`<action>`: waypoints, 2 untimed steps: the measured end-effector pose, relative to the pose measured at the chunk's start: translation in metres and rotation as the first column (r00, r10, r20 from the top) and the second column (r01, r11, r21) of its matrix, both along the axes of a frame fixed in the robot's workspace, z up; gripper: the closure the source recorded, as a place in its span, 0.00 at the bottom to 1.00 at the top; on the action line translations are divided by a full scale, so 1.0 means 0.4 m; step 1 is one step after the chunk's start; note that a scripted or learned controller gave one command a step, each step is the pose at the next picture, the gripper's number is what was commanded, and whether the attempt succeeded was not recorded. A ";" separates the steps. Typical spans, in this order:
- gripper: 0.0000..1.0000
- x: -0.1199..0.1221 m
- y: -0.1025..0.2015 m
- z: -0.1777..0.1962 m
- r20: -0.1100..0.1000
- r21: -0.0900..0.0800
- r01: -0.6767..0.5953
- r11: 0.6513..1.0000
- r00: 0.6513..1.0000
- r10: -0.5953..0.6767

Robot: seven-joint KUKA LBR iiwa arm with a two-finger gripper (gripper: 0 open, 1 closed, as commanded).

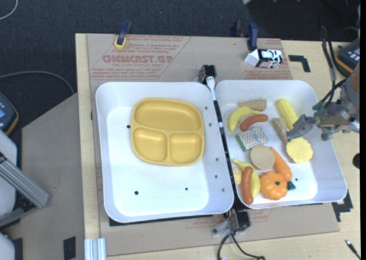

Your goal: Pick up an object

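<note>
The right bin (329,182) holds several toy foods. A yellow banana (236,117) and a red sausage (254,121) lie at its upper left, with a corn cob (287,111) to their right. A checkered waffle piece (252,137), a round brown patty (263,157), a carrot (281,164) and an orange pumpkin (273,186) lie lower down. My gripper (311,123) reaches in from the right and hangs low over the bin's right part. It is just above a pale yellow round piece (299,150) and beside a brown stick (280,130).
The left bin (114,184) holds a yellow divided plate (167,131). A black hinge strip (218,127) runs between the bins. A second sausage (246,184) and a second banana (255,181) lie by the pumpkin. Clamps and a small black-and-white tag (264,58) sit on the cardboard behind.
</note>
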State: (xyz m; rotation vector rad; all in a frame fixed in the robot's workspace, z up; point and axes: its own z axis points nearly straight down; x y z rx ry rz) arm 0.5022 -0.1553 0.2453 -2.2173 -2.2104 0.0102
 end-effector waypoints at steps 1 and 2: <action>0.00 0.006 0.000 0.014 0.012 -0.003 -0.003 1.000 1.000 0.003; 0.00 0.013 0.012 -0.141 0.006 0.000 -0.003 1.000 1.000 0.003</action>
